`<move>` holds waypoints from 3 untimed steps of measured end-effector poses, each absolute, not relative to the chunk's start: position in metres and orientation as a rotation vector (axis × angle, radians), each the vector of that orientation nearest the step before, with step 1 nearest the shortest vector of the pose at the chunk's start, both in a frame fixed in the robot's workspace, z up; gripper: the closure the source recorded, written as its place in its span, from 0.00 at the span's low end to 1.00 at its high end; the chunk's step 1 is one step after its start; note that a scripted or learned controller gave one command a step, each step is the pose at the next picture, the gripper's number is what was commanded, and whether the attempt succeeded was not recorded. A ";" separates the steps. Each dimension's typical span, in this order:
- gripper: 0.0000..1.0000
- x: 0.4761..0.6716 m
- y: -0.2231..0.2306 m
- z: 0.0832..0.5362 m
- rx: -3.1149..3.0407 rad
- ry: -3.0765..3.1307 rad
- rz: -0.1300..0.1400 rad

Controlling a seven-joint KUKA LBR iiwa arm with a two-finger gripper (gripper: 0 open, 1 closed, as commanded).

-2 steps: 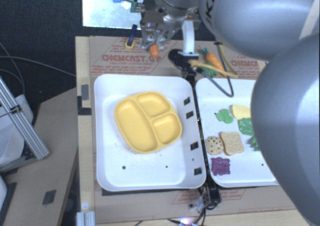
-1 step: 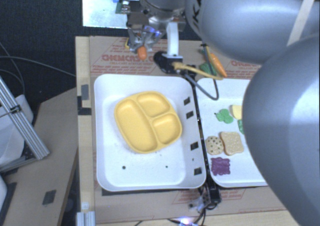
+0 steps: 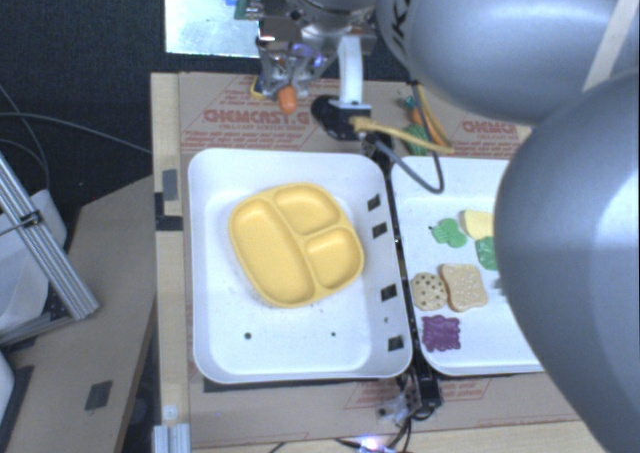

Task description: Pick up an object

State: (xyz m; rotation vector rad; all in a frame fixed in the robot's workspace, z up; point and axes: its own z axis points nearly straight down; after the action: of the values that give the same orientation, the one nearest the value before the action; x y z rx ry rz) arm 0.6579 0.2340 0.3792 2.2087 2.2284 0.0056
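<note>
My gripper (image 3: pixel 286 91) hangs high above the far edge of the left bin (image 3: pixel 215 341), over the cardboard behind it. A small orange object (image 3: pixel 288 98) sits between its fingertips, lifted off the bench. In the right bin (image 3: pixel 480 356) lie a green leafy piece (image 3: pixel 449 233), a yellow piece (image 3: pixel 478 223), a round cookie (image 3: pixel 429 290), a slice of toast (image 3: pixel 465 286) and a purple piece (image 3: pixel 441 332). The arm's large grey body covers the right part of that bin.
A yellow three-compartment plate (image 3: pixel 296 243) lies in the left bin. Between the bins runs a black divider with clips (image 3: pixel 390 241). Cables (image 3: pixel 420 136) trail from the wrist over the right bin's far edge. An aluminium frame (image 3: pixel 45 251) stands at the left.
</note>
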 end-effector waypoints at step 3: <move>1.00 0.526 0.236 0.460 2.213 2.237 -0.002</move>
State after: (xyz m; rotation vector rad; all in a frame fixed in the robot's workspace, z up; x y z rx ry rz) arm 0.5255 0.2360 0.4597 2.2133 2.2367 -0.0020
